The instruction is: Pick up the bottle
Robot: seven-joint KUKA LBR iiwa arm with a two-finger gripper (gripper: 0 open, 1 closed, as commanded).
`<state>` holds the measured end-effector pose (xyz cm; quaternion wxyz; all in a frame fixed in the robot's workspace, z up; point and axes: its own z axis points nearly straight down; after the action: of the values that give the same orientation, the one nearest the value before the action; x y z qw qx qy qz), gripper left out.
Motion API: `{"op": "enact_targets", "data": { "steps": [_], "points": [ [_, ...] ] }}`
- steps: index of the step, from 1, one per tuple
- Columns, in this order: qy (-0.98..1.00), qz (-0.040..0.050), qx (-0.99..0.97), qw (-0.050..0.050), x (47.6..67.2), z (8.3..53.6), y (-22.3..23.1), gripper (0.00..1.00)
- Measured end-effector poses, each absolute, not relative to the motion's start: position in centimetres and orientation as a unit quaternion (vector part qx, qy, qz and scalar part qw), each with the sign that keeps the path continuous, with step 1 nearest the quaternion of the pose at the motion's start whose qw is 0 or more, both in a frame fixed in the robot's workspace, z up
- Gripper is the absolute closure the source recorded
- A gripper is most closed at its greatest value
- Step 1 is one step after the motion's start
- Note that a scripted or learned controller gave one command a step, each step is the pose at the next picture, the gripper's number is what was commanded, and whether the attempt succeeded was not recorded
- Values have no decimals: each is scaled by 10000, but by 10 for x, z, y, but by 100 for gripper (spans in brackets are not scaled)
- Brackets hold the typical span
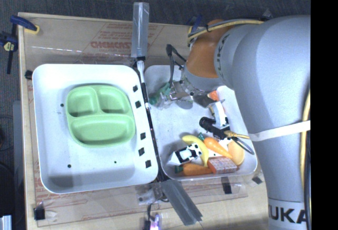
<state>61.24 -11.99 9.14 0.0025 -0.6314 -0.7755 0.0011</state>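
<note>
White bins, two, side by side on a wooden surface [79,39]; left bin [47,134] carries a green divided plate [100,114] with three sections, lying flat near its middle; right bin [158,78] carries the loose items. Arm [274,97], grey with an orange band, enters from the right and covers the right bin's upper right part; tool [177,92] sits low in the upper left of the right bin, just beside the divider between the bins. Bottle [160,96]: small, clear with green (partly hidden, outline hard to read), lying at the tool's tip, touching or nearly so; whether the tool is closed on it cannot be told. Lower right bin, clustered close together: banana [194,144], yellow; carrot [219,147], orange, just right of it; a second orange piece [193,169] along the bottom wall; a black-and-white item [186,155] between them; a reddish block [222,165]; a black-handled item [211,127] above the carrot. Blue clamps [24,24] grip the surface's upper left corner.
</note>
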Motion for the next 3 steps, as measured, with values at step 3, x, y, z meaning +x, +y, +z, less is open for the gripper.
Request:
{"op": "enact_targets", "data": {
  "steps": [3],
  "points": [
    [-7139, 15, -7002, 19, 551, 91, -96, 100]
  ]
}}
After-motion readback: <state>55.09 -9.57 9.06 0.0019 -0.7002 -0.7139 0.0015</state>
